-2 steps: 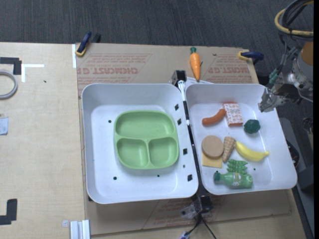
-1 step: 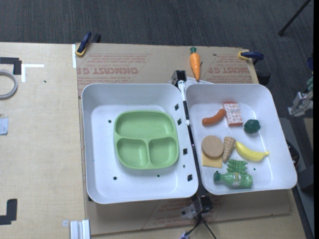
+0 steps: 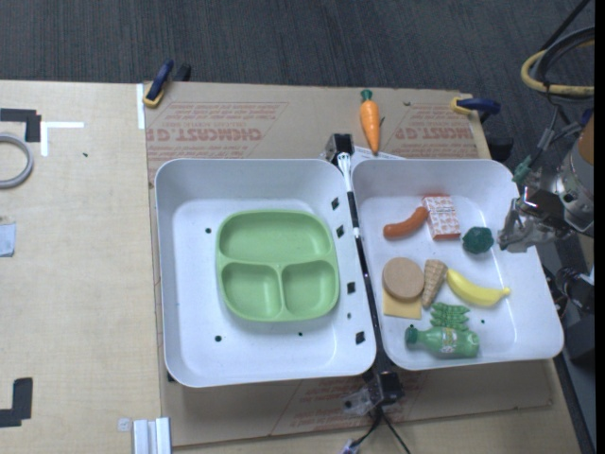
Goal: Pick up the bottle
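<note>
One green bottle point(image 3: 444, 340), lumpy plastic with a paler label, lies flat at my right bin's point(image 3: 529, 340) front edge; claw point(image 3: 523, 227) over right rim, grip state unreadable.

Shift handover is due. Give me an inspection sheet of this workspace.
Surface: bench with cardboard sheet under two white bins.
Job's things: green bottle lying on its side in right bin, near front wall.
Clutter: banana, sausage, cone, cookie, cheese, red box, dark green item; green tray in left bin; carrot behind the bins.
Grippers: end effector over right bin's right edge, away from bottle.
Cables: looped at upper right; more below the bins.
Surroundings: dark floor, blue clamps.
</note>
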Controlling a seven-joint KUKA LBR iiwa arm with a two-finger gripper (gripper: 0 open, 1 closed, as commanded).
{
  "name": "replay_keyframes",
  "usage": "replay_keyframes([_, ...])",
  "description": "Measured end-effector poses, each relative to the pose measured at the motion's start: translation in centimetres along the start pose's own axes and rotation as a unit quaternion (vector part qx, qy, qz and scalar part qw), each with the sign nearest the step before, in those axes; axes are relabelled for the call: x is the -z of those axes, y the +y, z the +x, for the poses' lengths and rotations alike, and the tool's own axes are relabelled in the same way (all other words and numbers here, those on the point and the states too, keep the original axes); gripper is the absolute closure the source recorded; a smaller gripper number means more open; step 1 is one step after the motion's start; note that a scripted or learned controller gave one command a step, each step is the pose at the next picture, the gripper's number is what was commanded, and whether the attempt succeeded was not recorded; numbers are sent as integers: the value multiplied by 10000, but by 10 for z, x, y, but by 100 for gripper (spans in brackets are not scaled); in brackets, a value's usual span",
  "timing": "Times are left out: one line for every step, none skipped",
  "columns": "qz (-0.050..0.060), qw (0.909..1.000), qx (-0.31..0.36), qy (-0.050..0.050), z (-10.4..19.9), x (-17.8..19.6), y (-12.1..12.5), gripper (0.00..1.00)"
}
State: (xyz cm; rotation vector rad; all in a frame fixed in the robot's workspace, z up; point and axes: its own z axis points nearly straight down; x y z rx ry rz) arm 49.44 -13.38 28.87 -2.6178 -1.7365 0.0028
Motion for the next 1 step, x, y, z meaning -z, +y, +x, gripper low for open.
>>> replay_keyframes([12, 9954, -954, 2, 4, -29, -20, 100])
